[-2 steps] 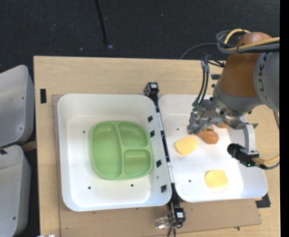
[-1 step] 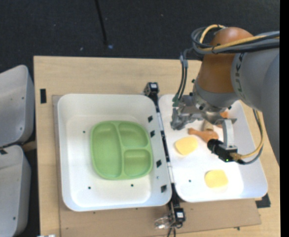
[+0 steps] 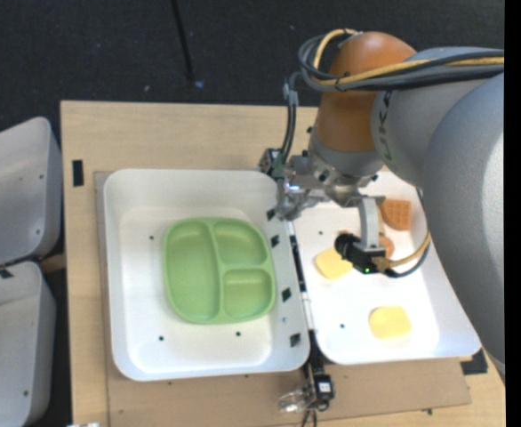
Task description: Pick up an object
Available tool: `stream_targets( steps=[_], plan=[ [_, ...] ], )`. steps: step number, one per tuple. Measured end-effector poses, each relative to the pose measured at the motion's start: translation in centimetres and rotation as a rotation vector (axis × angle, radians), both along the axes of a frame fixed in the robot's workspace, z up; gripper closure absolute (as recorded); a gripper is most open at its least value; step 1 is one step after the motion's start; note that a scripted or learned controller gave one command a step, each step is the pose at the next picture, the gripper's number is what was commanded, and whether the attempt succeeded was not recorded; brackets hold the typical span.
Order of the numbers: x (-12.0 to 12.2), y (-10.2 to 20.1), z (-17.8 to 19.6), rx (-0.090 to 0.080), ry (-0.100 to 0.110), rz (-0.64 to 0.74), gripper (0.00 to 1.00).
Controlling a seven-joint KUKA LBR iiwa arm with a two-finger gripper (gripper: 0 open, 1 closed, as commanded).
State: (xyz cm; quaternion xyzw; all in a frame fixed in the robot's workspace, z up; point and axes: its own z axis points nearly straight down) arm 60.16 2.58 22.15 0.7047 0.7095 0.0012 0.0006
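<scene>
Several small food-like pieces lie in the right bin [image 3: 420, 327]. A pale yellow chunk [image 3: 332, 265] sits near the bin's left side, and a yellow rounded piece [image 3: 389, 322] lies closer to the front. An orange waffle-textured piece [image 3: 397, 213] rests at the back right, partly behind the arm. My gripper [image 3: 289, 194] hangs below the orange band, over the back left corner of the right bin, close to the divider between the bins. It is behind and to the left of the pale yellow chunk. I see nothing held in it.
The left bin [image 3: 127, 238] holds a green divided plate [image 3: 218, 269]. The grey arm [image 3: 456, 149] covers the right bin's back right. A black part with cables [image 3: 360, 251] hangs beside the yellow chunk. Wooden bench [image 3: 83, 132] borders both bins.
</scene>
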Motion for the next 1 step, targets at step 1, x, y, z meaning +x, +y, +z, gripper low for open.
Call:
stream_targets(
  steps=[1],
  plan=[
    [1.93, 5.31, 0.07, 0.001, 0.000, 0.001, 1.00]
  ],
)
